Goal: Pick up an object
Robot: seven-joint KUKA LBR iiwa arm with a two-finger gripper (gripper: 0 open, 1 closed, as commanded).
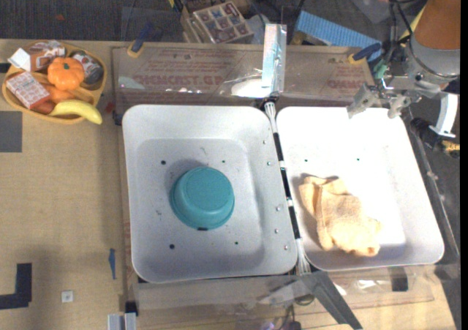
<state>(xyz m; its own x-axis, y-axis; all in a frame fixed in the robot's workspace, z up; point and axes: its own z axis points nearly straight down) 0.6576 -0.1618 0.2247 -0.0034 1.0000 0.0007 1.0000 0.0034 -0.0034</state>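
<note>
Approaching: your end effector (379,104) hovers spread and bare at the right bin's (417,175) far edge (next, descend on the cloth (340,215)).

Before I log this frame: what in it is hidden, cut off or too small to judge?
- Arm: cut off by the camera view's top right corner.
- Gripper: small and blurred; whether it is open or shut cannot be told.
- Teal bowl: upside down in the left bin, hiding anything beneath.
- Yellow cloth: crumpled, folds hidden.

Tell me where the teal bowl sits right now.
The teal bowl sits upside down near the middle of the left bin, across the divider from the yellow cloth in the right bin.
</note>
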